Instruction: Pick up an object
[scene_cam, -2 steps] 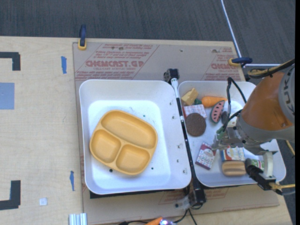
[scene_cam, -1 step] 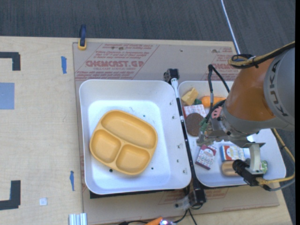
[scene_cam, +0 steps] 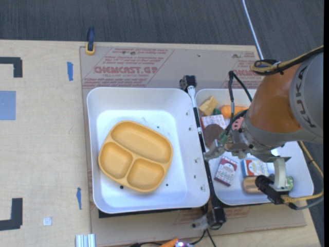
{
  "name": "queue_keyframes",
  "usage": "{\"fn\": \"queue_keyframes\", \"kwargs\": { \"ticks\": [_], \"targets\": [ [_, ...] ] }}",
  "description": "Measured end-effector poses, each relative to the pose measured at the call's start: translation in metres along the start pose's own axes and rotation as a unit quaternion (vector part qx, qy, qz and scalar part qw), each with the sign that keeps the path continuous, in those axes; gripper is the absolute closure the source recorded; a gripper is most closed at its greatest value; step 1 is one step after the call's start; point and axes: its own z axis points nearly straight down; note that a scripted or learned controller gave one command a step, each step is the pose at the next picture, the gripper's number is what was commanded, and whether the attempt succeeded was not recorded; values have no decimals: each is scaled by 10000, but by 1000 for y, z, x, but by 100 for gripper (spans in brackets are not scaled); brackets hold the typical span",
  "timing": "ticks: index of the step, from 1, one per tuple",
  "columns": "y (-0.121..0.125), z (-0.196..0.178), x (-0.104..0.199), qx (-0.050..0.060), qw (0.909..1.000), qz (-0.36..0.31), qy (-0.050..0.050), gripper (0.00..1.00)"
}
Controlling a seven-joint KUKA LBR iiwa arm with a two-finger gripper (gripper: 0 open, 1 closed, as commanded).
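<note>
Packets point(scene_cam: 226, 170) and tins crowd the right bin point(scene_cam: 303, 189), so I'm low over them; my pincer point(scene_cam: 222, 147) — can't tell its spread; yellow tray point(scene_cam: 135, 156) fills the left bin point(scene_cam: 97, 102).

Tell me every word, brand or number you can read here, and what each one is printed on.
"CHEMCAST GP": red print on the brown protective sheet under the bins; the smaller red lines around it are too blurred to read.
"KU": letters at the picture's edge on the grey arm, cut off.
Red-and-white packet in the right bin: print too small to read.
Neighbouring red-and-white box: also unreadable.
</note>
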Motion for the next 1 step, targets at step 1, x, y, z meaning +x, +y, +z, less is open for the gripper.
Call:
{"fn": "queue_keyframes", "kwargs": {
  "ticks": [1],
  "targets": [
    [0,0,0,0,10000,0,0,0]
  ]
}}
